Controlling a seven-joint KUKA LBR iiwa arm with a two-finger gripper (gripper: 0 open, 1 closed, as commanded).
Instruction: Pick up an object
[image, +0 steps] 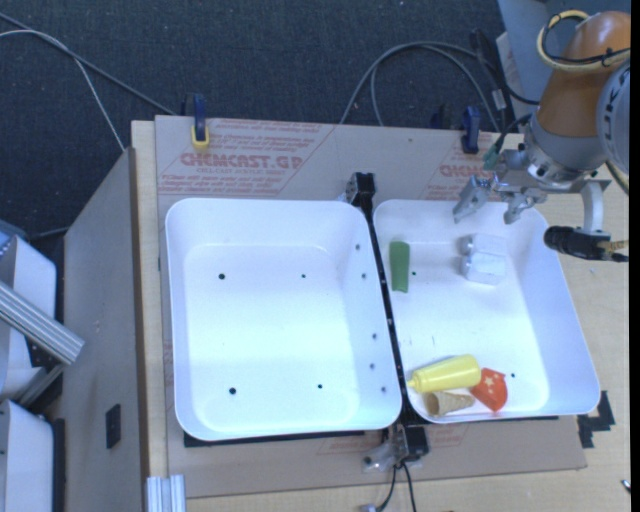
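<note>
Table has two bins; my pincer (493, 203) hangs spread apart, holding nothing, above the clear block (482, 262). Risk: transparent, slick faces, so fingers may slip off.

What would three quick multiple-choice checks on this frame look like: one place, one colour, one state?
1. Which bin holds the green block?
A. left bin
B. right bin
C. neither

2. What colour is the bottle lying near the front of the right bin?
A. blue
B. white
C. yellow

3. How do the jaws stand?
A. open, holding nothing
B. shut on the bottle
C. shut on the block

Key: 1 B, the green block lies by the right bin's inner wall. 2 C, the bottle is yellow. 3 A, the gripper hangs over the bin's far edge, jaws spread with nothing between.
</note>
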